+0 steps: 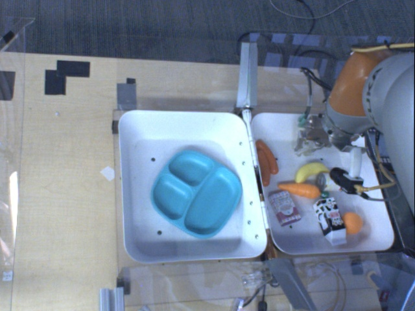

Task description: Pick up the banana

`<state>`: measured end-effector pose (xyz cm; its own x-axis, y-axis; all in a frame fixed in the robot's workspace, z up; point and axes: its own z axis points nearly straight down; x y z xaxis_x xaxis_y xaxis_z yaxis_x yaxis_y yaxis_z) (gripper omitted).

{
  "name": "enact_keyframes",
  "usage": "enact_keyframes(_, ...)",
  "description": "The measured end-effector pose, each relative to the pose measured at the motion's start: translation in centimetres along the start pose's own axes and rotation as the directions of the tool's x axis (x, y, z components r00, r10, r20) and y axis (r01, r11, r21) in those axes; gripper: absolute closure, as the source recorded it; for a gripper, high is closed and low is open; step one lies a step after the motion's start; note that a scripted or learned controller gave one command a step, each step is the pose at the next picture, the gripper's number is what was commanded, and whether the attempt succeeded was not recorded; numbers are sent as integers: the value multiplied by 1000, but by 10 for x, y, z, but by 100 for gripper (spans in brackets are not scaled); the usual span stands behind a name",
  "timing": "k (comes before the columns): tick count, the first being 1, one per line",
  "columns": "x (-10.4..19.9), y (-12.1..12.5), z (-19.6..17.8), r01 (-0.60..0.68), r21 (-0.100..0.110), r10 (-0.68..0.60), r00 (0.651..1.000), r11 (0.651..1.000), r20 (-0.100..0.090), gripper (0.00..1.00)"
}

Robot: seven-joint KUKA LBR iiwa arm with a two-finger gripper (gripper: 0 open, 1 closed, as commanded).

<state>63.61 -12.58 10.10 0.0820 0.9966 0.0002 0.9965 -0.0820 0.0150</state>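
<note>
The yellow banana [312, 171] lies in the right bin [282, 125], curved, near the bin's middle. Just below it is an orange carrot [299, 190]. My gripper [311, 138] hangs over the bin's back part, a short way above the banana in the picture and apart from it. Nothing shows in its grasp.
The right bin also holds a reddish sausage [266, 157] by its left wall, a small red-and-white packet [284, 208], a black-and-white carton [329, 219] and an orange ball [353, 223]. A blue divided plate [197, 192] lies in the left bin [139, 135].
</note>
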Motion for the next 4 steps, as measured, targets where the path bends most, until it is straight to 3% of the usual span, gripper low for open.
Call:
enact_keyframes(1, 0, 0, 0, 0, -1, 0, 1000, 1000, 0, 0)
enact_keyframes(2, -39, 6, 14, 22, 7, -22, 1000, 1000, 2, 0)
enact_keyframes(3, -37, 9, 0, 28, -2, -28, 1000, 1000, 3, 100)
enact_keyframes(4, 67, 30, -86, -148, 7, 148, 989, 989, 1, 100)
